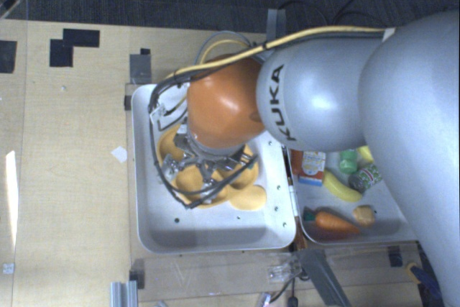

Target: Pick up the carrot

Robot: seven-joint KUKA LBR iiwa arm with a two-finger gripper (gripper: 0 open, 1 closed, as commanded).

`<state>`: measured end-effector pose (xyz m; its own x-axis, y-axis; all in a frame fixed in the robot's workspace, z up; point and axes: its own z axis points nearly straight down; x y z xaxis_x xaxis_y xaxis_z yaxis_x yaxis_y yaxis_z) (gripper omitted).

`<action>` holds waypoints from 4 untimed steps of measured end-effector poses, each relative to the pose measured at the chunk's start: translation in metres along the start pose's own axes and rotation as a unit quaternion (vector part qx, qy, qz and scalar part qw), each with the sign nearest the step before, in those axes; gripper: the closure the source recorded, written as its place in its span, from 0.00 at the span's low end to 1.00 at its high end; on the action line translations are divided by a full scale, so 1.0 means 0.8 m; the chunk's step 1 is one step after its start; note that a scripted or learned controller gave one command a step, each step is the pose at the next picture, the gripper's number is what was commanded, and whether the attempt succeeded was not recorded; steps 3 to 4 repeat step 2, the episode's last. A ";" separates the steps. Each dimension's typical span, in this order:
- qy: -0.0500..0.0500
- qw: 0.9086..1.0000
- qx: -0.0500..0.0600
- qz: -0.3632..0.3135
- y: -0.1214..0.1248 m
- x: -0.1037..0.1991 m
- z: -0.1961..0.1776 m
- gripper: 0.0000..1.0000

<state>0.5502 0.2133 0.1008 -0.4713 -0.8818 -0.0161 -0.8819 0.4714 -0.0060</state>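
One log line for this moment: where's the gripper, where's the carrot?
gripper: low in left bin, over yellow items | carrot: lying in right bin, untouched | status: not picked

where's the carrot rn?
The orange tapered carrot lies in the right white bin, near its front edge, just below the yellow banana.

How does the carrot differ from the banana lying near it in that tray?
The carrot is orange with a green tip at its left end; the banana is plain yellow. The carrot lies along the near wall of the right bin, almost level in the view, while the banana sits farther back and slants. The carrot looks thicker, the banana slimmer and curved. Both are toy-like foods lying in the same bin, untouched by the arm.
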 end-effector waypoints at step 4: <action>0.003 0.991 -0.002 -0.136 0.036 -0.003 -0.132 1.00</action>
